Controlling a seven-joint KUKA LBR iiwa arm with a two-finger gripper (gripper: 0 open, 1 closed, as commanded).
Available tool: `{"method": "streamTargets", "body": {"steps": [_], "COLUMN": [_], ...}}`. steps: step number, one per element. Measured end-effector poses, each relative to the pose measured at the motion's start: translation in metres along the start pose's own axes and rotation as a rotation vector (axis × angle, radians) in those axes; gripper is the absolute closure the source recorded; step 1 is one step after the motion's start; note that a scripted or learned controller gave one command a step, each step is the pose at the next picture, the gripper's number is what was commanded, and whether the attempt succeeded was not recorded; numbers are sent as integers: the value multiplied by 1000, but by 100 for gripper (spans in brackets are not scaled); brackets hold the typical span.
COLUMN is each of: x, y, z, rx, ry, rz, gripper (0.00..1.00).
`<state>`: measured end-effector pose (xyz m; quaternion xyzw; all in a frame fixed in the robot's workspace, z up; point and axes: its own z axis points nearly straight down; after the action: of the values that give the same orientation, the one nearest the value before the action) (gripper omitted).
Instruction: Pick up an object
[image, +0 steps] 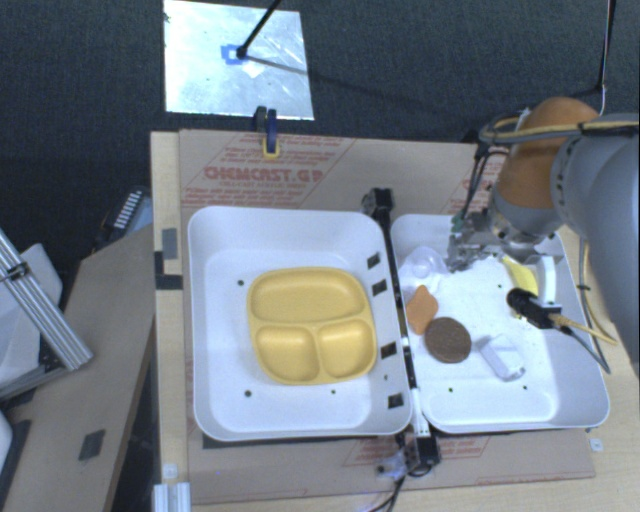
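So, two white bins, one yellow divided tray (306, 325) in the left bin (215, 300).
Right bin (560, 400): one brown disc (448, 340), one orange piece (421, 309), one clear cup (421, 264), gripper (468, 247) low at its far edge, can't tell its state.

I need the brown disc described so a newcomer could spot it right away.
Start at the right bin, the one the arm reaches into. Near its middle, toward the divider between the bins, lies the brown disc, flat on the floor. It is the only round, dark brown thing there; the orange piece just up and left of it is paler and elongated.
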<state>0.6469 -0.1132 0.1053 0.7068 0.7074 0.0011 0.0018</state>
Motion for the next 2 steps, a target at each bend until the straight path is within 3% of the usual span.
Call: {"method": "streamTargets", "body": {"steps": [2], "x": [1], "y": [1], "z": [-130], "rx": [-5], "ry": [-1], "rz": [-3], "gripper": [100]}}
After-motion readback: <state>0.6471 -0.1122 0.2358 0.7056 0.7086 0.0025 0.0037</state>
